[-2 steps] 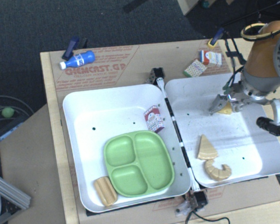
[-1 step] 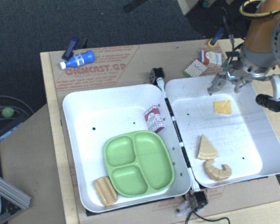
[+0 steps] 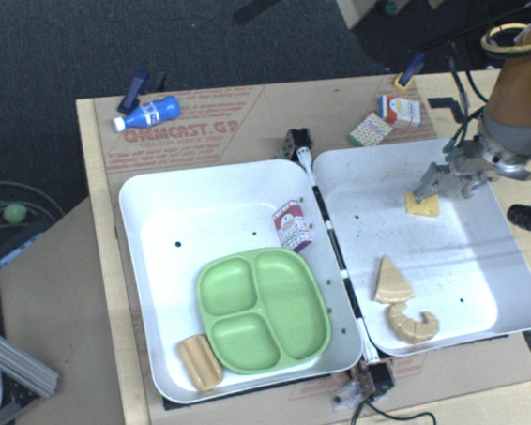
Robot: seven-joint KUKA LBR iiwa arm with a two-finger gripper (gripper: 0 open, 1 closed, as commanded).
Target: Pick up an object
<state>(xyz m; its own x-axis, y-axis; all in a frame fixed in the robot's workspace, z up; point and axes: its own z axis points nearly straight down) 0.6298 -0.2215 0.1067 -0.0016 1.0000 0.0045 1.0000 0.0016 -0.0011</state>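
- Where the arm (image 3: 518, 100) comes in from the right, its gripper (image 3: 440, 182) sits low over the far part of the right bin (image 3: 496, 249); whether it is open or closed cannot be told, and nothing can be seen held in it.
- Yellow cheese block (image 3: 423, 205): lying on the right bin's floor, just beside the gripper tip; contact cannot be judged.
- Pale wedge (image 3: 392, 281): right bin, near the divider, towards the front.
- Croissant-shaped piece (image 3: 411, 324): right bin, just in front of the wedge.
- Small red-and-white carton (image 3: 291, 226): left bin (image 3: 154, 228), close to the divider, tilted.
- Green divided plate (image 3: 260, 308): left bin, front half, three compartments.
- Tan ridged bread piece (image 3: 199, 362): left bin, front corner, just beside the plate's left edge.
- Blue-and-white bottle (image 3: 148, 113): on the bench behind the left bin, lying on its side.
- Small boxes (image 3: 386, 121): on the bench behind the right bin.
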